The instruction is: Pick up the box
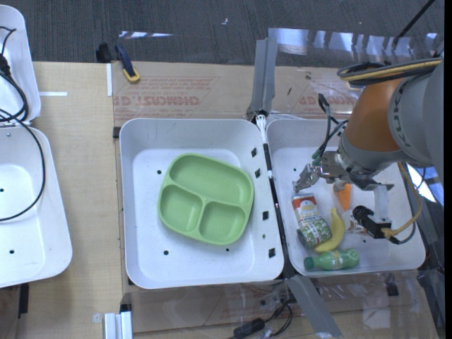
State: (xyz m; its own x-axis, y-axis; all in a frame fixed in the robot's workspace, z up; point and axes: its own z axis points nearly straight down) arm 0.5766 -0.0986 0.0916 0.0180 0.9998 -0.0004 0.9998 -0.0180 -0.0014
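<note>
Hand (305,180) hangs low in the right bin (282,189), at 11 o'clock of the box (309,221); whether it is spread or pressed together cannot be told. Box: lying flat near the bin's middle, untouched by the hand. Banana (335,233): against the box at 3 o'clock. Green bottle (332,260): on its side at 6 o'clock of the box. Carrot (343,195): at 2 o'clock of the box. Left bin (134,210): holds 1 green plate (206,198) with 3 compartments. Both bins sit on the counter (85,154).
</note>
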